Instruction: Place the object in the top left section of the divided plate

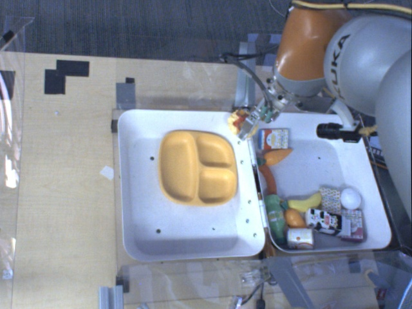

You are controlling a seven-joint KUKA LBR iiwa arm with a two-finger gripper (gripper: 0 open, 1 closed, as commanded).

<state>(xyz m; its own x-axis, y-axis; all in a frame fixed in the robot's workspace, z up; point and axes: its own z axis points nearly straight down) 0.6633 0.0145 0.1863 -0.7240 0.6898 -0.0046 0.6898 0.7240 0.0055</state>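
Pale wooden tabletop [64, 192] is carrying two shallow white bins side by side, and you are looking down on them at a slant.

Your grey arm with the orange band [306, 40] is reaching in from the right, and its fingers [252, 122] are hanging over the rim where the two bins meet. A small red and yellow object [239, 118] is showing at their tips, but you cannot tell whether they are closed on it or merely beside it; it is too small and blurred to judge.

From there the yellow divided plastic plate [196, 166] is lying to the left and slightly nearer the camera, in the middle of the left white bin [148, 237]. Its top left section [177, 148] is sitting past the top right one, so the coming move is probably a short carry leftward across the rim and over the nearer compartment.

All the plate's sections are looking bare. The right white bin [380, 224] is holding the clutter: a small red and white carton [275, 138], an orange carrot-shaped toy [278, 156], a yellow banana [304, 203], a white ball [351, 198] and several other small packets along the near edge.
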